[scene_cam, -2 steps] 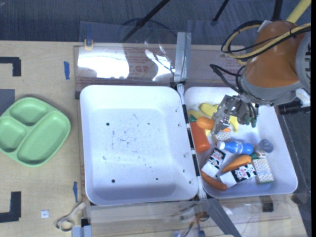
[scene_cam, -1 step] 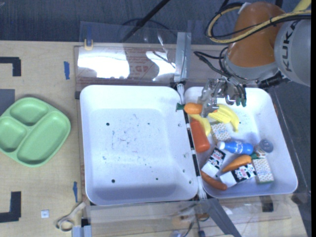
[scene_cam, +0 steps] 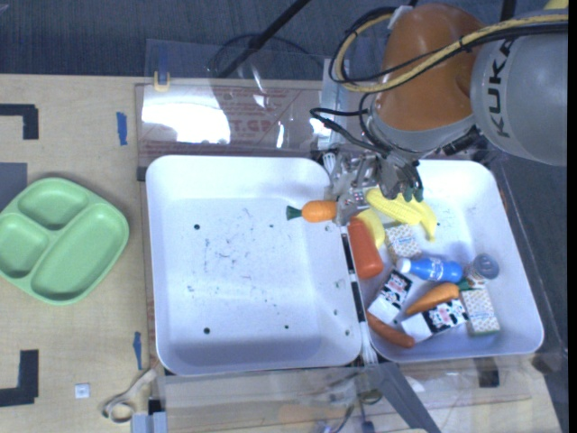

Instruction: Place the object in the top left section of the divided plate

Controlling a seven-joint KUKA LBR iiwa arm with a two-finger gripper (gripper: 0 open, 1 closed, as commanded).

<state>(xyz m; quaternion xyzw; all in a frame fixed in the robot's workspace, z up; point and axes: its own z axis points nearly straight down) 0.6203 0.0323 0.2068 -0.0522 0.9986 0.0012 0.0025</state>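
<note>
- Step in hand: judged to be the pick-up or early lift; the gripper point(scene_cam: 347, 192) sits low at the ridge where the two bins meet, with the toy carrot point(scene_cam: 315, 211) just to its left and below, touching or very near the fingertips
- Whether the carrot is actually clamped cannot be told; the finger spacing is hidden by the wrist hardware
- The divided plate point(scene_cam: 61, 238) lies far to the left of the gripper, on the wooden bench beyond the left bin point(scene_cam: 243, 269); its top left section point(scene_cam: 52, 202) is bare
- Next move calls for a confirmed hold, a lift clear of the bin wall, a long leftward carry, and a release over that small compartment
- Materials: carrot is smooth orange plastic, tapered, with a dark green stub; plate is pale green, glossy, rounded, with raised dividers
- Right bin point(scene_cam: 505, 318), below and right of the gripper, holds a yellow banana point(scene_cam: 406, 211), a red sausage point(scene_cam: 365, 249) and other small toys
</note>
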